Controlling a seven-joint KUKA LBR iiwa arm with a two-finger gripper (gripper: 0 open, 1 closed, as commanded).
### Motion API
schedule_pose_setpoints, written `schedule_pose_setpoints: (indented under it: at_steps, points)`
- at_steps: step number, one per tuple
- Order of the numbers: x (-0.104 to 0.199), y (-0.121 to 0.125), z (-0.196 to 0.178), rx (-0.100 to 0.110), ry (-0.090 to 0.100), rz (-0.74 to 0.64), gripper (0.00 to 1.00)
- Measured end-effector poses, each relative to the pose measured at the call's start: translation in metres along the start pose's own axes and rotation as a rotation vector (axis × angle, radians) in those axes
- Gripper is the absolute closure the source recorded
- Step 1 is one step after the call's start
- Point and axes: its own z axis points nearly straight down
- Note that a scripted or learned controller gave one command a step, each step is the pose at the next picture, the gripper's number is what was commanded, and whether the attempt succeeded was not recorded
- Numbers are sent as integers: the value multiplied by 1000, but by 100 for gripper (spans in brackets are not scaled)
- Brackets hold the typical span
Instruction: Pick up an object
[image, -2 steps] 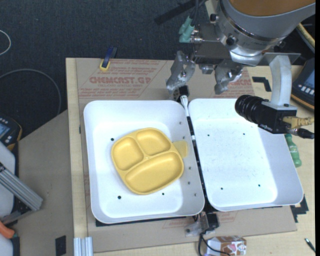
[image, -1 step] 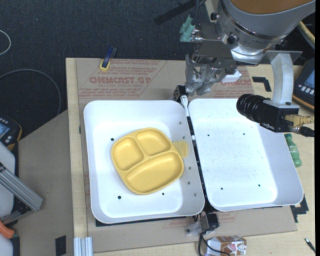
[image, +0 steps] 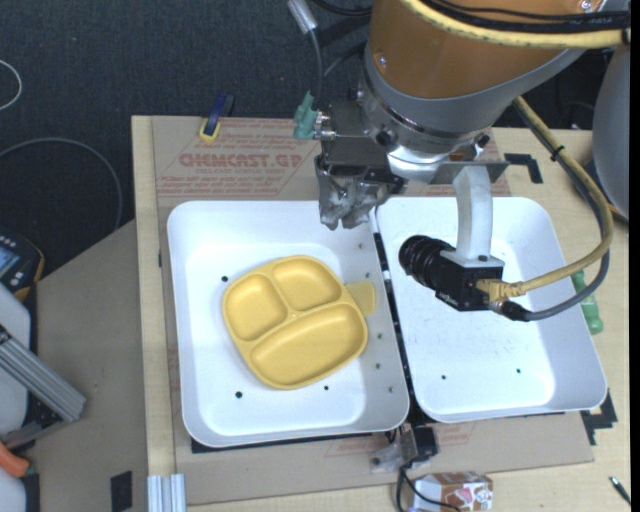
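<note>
Looming closest to the lens, the orange-banded wrist (image: 470, 60) of the KUKA arm hangs over the far end of the bench, its pincer (image: 345, 212) poised at the back rim of the left bin (image: 190, 300), right by the seam where the two white bins meet. Whether the pincer is released or clenched cannot be told from this angle; nothing is visible between its tips.

Below and slightly left of the pincer, apart from it, a yellow divided plate (image: 293, 320) lies flat in the middle of the left bin, its three compartments facing up and a small tab jutting from the edge nearest the seam. It looks like moulded plastic: light, stiff, smooth and probably slippery, not fragile. Its broad body seems too wide to span, so the raised outer rim, a ridge between compartments, or that tab look the likeliest holds, though a thin-edge pinch could let it tilt or slide.

To the pincer's right, a black camera unit (image: 440, 270) on a white bracket hangs over the right bin (image: 560, 370), trailing a yellow cable (image: 560, 270).
</note>
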Motion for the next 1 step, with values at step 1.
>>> schedule_pose_setpoints:
  at_steps: [1]
  points:
    - [-1,1,-14,-10,3,1,100]
